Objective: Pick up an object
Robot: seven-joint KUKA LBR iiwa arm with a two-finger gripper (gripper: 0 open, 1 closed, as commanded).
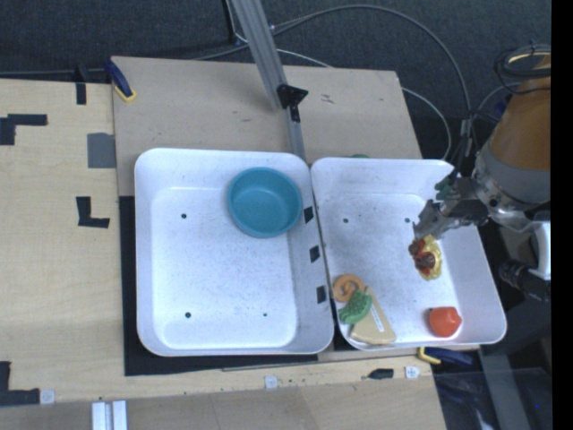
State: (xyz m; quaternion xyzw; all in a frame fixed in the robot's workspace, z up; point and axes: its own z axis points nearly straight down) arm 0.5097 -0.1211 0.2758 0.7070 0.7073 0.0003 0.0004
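Observation:
My gripper reaches in from the right over the right bin. Directly below its tip is a small yellow and dark red object, touching or nearly touching the tip; I cannot tell whether it is gripped or lying on the bin floor. Along the bin's front lie an orange spiral piece, a green piece and a beige wedge, close together. A red ball-like object sits in the front right corner.
The left bin holds a blue bowl near its back right corner. A grey pole slants down to the divide between the bins. Cables loop behind the right bin.

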